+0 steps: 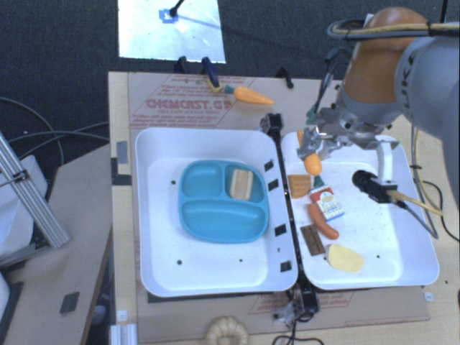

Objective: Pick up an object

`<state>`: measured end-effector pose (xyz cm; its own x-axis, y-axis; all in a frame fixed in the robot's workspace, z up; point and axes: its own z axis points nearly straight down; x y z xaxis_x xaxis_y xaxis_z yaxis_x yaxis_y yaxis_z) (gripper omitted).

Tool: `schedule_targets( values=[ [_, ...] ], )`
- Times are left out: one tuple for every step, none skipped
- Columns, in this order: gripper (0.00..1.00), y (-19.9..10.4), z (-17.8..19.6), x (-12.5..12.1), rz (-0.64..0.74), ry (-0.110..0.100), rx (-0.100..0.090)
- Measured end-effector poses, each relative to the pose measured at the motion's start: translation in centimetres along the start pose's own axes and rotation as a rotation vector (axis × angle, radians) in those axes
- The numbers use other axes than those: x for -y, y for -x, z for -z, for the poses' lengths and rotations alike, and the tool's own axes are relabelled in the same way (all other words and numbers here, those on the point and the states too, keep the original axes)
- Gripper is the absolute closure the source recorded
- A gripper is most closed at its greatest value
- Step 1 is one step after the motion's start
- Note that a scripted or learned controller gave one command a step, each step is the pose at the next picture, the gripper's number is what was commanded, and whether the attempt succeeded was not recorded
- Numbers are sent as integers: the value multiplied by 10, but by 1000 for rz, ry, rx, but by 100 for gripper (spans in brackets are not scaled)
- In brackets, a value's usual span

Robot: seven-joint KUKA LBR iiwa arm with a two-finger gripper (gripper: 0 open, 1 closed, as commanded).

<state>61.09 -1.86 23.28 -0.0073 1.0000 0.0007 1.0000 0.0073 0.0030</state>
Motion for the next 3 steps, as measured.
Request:
schedule_targets(
  values=[
    [100,9,0,8,-6,-2,1],
    [100,14,-9,10,-6,-2,2],
    [100,-1,-2,9,-2,-1,0]
  ],
)
